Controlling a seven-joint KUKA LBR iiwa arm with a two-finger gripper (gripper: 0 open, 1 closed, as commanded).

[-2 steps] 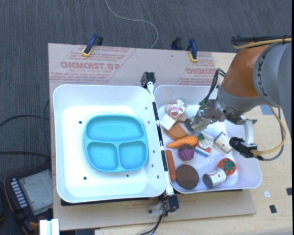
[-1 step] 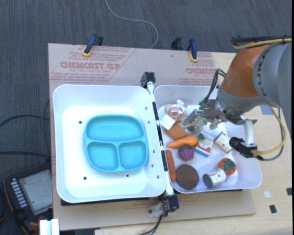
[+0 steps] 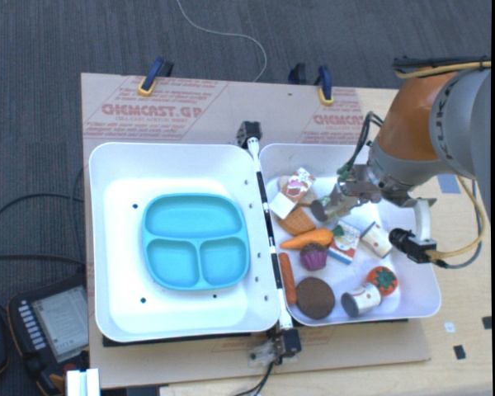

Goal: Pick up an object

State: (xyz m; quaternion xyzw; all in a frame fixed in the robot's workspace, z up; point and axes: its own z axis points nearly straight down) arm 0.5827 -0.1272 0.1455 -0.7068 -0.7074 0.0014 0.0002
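The right bin [image 3: 412, 308] holds several toy foods: a pink-and-white cupcake [image 3: 296, 186], a waffle-patterned piece [image 3: 296, 219], an orange carrot [image 3: 308, 239], a purple piece [image 3: 314, 257], a brown round cookie [image 3: 315, 297], a red sausage [image 3: 287, 277], a tomato [image 3: 383, 279] and a white cylinder [image 3: 376, 240]. My gripper [image 3: 328, 209] hangs low over the bin's middle, just right of the waffle piece and above the carrot. Its dark fingers blend with the objects beneath.
The left bin [image 3: 115, 172] holds a blue three-compartment tray [image 3: 196, 239]. A black clamp [image 3: 249, 132] sits at the bins' back junction. Blue and yellow clamps [image 3: 323, 87] hold the cardboard base. The arm's orange band [image 3: 408, 122] looms over the right bin's back right.
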